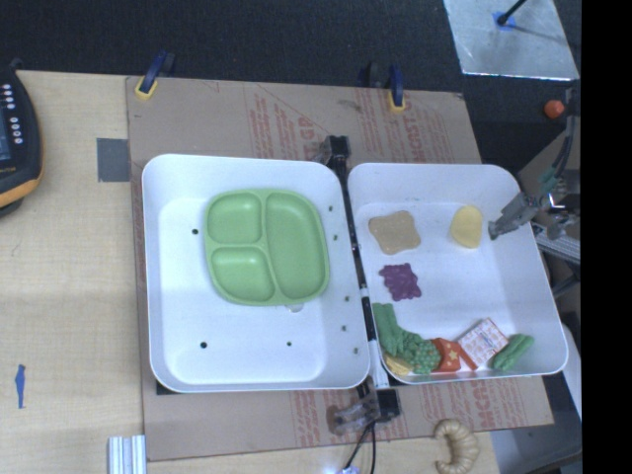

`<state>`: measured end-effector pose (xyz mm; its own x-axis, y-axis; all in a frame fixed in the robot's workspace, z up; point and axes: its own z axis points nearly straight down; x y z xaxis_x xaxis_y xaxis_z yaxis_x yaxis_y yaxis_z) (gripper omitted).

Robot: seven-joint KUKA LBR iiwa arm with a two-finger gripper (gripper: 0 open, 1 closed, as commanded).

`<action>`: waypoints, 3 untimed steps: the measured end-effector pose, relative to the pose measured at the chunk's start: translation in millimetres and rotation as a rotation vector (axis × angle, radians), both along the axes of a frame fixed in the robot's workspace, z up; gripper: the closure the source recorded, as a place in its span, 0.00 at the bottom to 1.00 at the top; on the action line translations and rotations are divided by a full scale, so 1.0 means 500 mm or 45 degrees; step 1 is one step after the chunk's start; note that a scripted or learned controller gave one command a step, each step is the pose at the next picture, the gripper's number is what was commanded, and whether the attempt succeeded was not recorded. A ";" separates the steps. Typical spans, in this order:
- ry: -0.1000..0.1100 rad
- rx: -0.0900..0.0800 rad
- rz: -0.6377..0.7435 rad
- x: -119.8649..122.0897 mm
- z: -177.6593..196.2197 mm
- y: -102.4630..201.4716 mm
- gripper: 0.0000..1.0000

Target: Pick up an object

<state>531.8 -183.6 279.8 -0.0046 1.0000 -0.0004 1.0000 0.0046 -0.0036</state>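
Note:
The right bin (513,284) holds several small items. At its back lie a tan flat piece (395,230) and a yellow lump (466,225), with a purple bunch of grapes (400,280) in front of the tan piece. Along the front wall sit green vegetables (400,339), a red piece (446,355), a red-and-white packet (483,341) and a green pod (512,352). My gripper (515,215) hangs at the bin's right rim, just right of the yellow lump and apart from it. Nothing shows in its grasp.
The left bin (178,363) bears a green divided plate (267,245). A tan curled object (456,444) lies on the bench in front of the right bin. Clamps (396,87) stand at the board's back edge, and a control pendant (15,136) rests at far left.

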 end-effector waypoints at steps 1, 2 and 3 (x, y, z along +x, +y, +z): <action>0.007 0.000 0.000 0.079 -0.147 -0.045 0.00; 0.004 0.007 0.014 0.064 -0.154 0.178 0.00; 0.004 -0.004 -0.005 0.122 -0.369 0.003 0.00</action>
<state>592.6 -182.1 95.1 -0.0008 1.0000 -0.0034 1.0000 0.0007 -0.0065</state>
